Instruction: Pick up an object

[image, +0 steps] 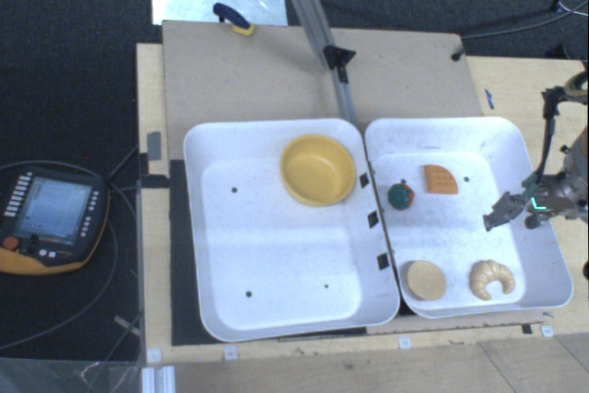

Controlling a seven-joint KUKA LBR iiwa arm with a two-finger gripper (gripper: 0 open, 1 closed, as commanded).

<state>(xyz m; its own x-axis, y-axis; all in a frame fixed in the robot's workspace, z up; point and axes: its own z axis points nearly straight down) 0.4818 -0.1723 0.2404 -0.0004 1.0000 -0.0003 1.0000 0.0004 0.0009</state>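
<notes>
Hovering tool (504,214) — above right bin (515,138)

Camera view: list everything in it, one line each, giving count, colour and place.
bins: two, white, side by side on the bench
bowl: one, yellow, left bin, top right corner
ball: one, small, green, right bin, near its left wall
waffle piece: one, orange, right bin, upper middle
round disc: one, beige, right bin, lower left
croissant: one, pale tan, right bin, lower right
pendant: one, yellow and grey, floor at left
clamp: one, blue and yellow, board's top edge
gripper: one, dark grey, over right bin's right side
</notes>
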